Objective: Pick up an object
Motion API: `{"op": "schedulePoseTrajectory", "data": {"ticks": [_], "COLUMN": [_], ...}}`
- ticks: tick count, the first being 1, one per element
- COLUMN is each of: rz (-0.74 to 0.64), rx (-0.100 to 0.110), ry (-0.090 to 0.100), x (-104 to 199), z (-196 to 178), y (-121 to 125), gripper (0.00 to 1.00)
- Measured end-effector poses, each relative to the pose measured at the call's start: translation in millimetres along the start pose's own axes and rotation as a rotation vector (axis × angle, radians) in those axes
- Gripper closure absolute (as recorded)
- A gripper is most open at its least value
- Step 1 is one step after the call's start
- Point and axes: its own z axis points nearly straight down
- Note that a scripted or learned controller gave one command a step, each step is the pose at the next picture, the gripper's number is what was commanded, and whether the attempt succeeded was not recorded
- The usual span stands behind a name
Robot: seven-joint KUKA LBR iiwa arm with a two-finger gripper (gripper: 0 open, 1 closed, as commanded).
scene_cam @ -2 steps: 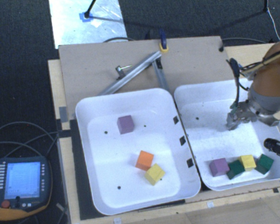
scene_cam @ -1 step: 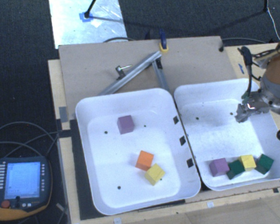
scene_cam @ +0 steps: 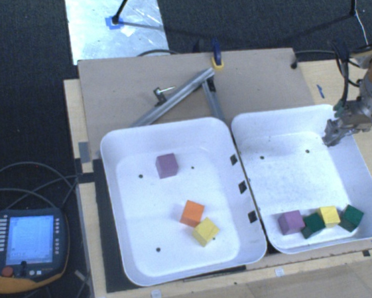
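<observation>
White bins sit side by side on the bench (scene_cam: 264,69); the left bin (scene_cam: 116,153) holds a purple cube (scene_cam: 166,165) set square to the walls, plus an orange cube (scene_cam: 192,212) touching a yellow cube (scene_cam: 206,231), both turned diagonal; along the right bin's (scene_cam: 369,177) near wall run a purple block (scene_cam: 290,222), dark green block (scene_cam: 311,225), yellow block (scene_cam: 330,215) and green block (scene_cam: 351,216); the pincer (scene_cam: 333,132) hovers over that bin's far right edge, well apart from them; its opening cannot be made out.

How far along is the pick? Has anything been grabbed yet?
Nothing looks picked. The gripper sits over the right bin's upper right edge, with no block between its fingers. That bin's four blocks lie along its near edge; descending onto one, perhaps the purple block, remains.
</observation>
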Motion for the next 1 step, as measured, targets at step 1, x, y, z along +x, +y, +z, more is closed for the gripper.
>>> {"op": "schedulePoseTrajectory", "data": {"ticks": [1], "rz": [0.0], "rx": [0.001], "ry": [0.0], "x": [-0.6], "z": [-54.7], "y": [2.4], "gripper": [1.0]}}
